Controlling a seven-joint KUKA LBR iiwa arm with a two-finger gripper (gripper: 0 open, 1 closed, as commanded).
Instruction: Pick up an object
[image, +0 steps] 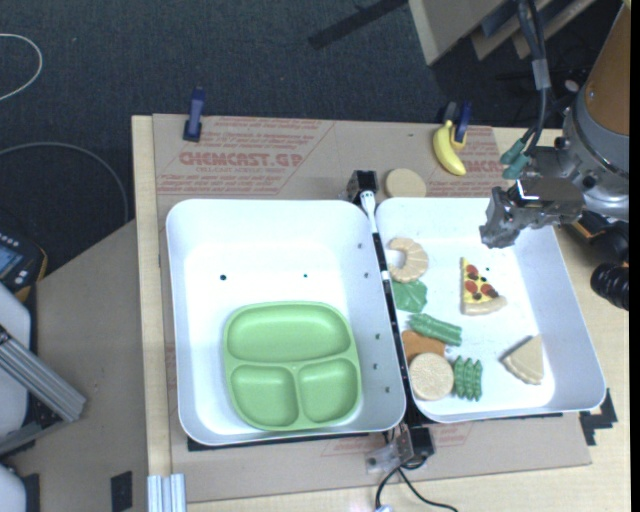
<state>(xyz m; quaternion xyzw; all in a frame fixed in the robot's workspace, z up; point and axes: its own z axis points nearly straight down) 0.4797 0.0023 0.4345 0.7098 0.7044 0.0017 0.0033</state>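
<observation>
Hovering over the right bin (570, 300), jaws (497, 235) near pizza slice (479, 287); their state cannot be told.

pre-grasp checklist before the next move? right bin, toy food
1. End effector above the right bin: ok.
2. Nothing held between its fingers: cannot tell.
3. Pizza slice nearest target, lying apart from other items: ok.
4. Descent path to the slice free of clutter: ok.
5. End effector directly over the slice: not ok, it sits up and right of it.
6. Green beans and round cracker crowded near the divider, harder picks: not ok.
</observation>
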